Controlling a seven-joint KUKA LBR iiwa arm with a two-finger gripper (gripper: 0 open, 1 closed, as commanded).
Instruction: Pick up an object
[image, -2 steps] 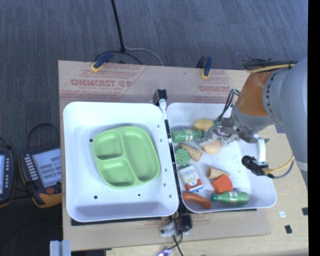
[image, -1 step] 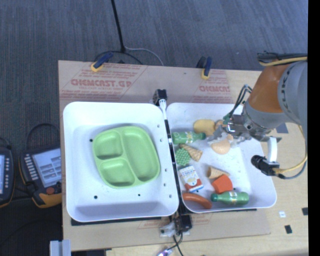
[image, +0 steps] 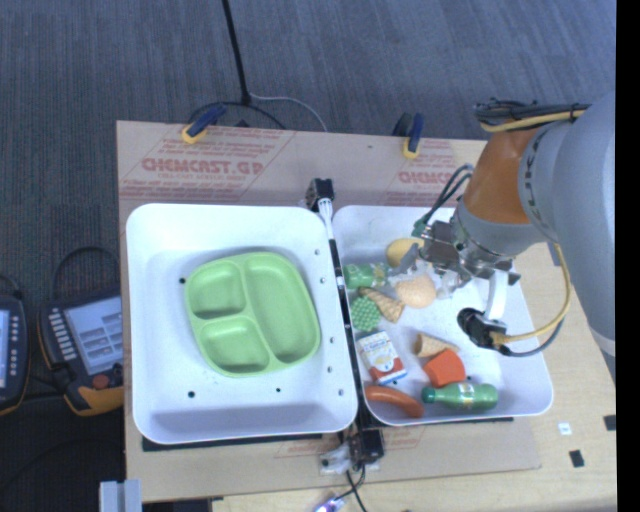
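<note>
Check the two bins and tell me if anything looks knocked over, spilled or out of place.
Nothing looks spilled or damaged. The green bottle lies on its side near the right bin's front edge, among loosely jumbled toy food. The green divided plate sits flat but slightly rotated in the left bin. The claw is low over the right bin's pile.

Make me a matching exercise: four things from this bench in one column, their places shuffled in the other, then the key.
Things:
1. green divided plate
2. green bottle
3. red sausage
4. yellow clamp

Places:
A. lying at the right bin's near edge, right of the sausage
B. on the board's far edge, above the right bin
C. in the left bin
D. at the right bin's near left corner

Pairs: 1-C, 2-A, 3-D, 4-B
</note>
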